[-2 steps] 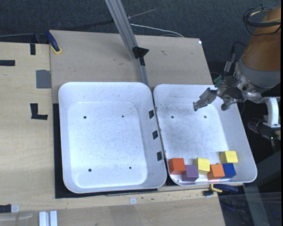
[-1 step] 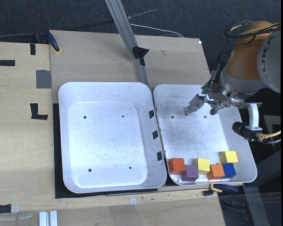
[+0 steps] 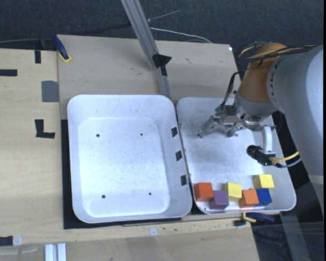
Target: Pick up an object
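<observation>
Several small blocks lie along the near edge of the right bin (image 3: 206, 162): an orange block (image 3: 204, 191), a purple block (image 3: 221, 199), a yellow block (image 3: 234, 190), a second orange block (image 3: 250, 197), a blue block (image 3: 264, 197) and another yellow block (image 3: 265, 181). My gripper (image 3: 217, 133) hovers over the far part of the right bin, well away from the blocks. Its fingers are spread open, and nothing sits between them.
The left bin (image 3: 76, 145) stands beside the right one, their rims touching. A slanted metal rail (image 3: 144, 31) rises behind the bins. The arm's grey body (image 3: 299, 102) covers the right bin's far right corner. A black cable plug (image 3: 259, 154) hangs near the right wall.
</observation>
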Robot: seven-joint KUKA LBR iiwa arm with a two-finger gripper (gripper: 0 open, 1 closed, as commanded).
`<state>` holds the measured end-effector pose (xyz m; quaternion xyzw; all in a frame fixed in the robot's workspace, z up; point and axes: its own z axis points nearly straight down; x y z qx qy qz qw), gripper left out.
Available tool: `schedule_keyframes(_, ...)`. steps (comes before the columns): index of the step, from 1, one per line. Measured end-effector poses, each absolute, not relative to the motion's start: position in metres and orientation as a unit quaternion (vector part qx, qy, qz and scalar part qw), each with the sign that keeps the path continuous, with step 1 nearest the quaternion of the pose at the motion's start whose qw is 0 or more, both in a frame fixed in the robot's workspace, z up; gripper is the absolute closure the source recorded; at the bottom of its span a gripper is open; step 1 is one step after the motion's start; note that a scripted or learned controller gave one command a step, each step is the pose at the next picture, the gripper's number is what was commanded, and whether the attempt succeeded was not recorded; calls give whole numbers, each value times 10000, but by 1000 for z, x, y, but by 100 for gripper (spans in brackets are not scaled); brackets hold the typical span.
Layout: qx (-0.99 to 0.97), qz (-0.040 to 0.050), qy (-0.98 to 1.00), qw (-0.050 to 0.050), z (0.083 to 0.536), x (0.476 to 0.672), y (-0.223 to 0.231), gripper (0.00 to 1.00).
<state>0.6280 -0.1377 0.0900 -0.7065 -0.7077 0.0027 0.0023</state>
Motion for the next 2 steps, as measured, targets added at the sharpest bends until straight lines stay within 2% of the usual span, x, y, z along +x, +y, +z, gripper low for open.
schedule_keyframes(1, -7036, -36, -7106, -15, 197, 658, -19, 0)
schedule_keyframes(2, -7066, 7, -7076, 1, 192, 657, -11, 0)
